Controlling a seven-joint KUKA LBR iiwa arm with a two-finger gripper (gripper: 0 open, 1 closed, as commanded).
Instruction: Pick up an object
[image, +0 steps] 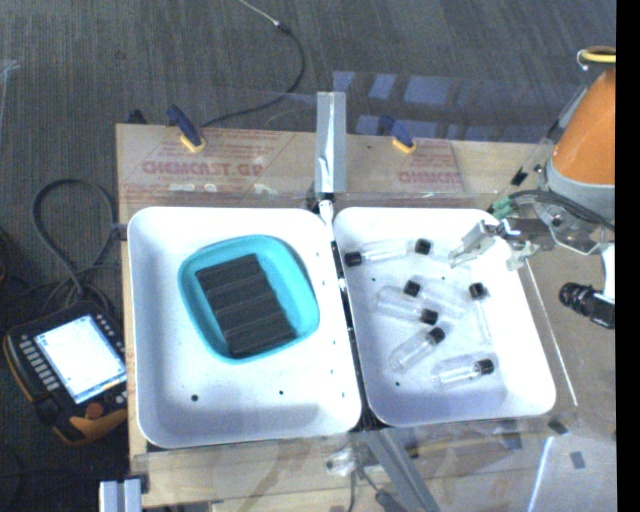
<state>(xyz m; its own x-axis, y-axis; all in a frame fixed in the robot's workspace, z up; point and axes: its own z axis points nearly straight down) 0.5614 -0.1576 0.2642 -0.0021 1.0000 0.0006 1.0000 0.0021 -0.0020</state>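
A wooden bench (150, 170) holds two shallow white plastic bins side by side, seen from above at a slant.

The left white bin (160, 390) carries a turquoise rounded plastic dish (200, 300), which sits toward the bin's centre, leaning to 11 o'clock. Inside the dish lies a black ribbed rectangular pad (243, 303), tilted so its long side runs from 11 o'clock to 5 o'clock.

The right white bin (520, 395) holds several clear plastic vials with black caps (418, 350), scattered and lying on their sides. One rests near 11 o'clock of the bin, another just right of it near 12 o'clock, three cluster around the middle, one stands toward 3 o'clock, and one lies near 5 o'clock.

The grey arm with its orange band (588, 135) comes in from 3 o'clock. Its metal two-finger gripper (482, 238) sits over the right bin's 1 o'clock corner, pointing toward 9 o'clock. Whether the claw is released, clenched or grasping a vial, I cannot tell; the metal and clear plastic blur together there.

At 9 o'clock of the bench, on the grey carpet, lies a handheld control pendant with a lit screen (70, 362), its black cable (60, 200) looping above it. Two blue clamps (182, 122) grip the bench's far edge.
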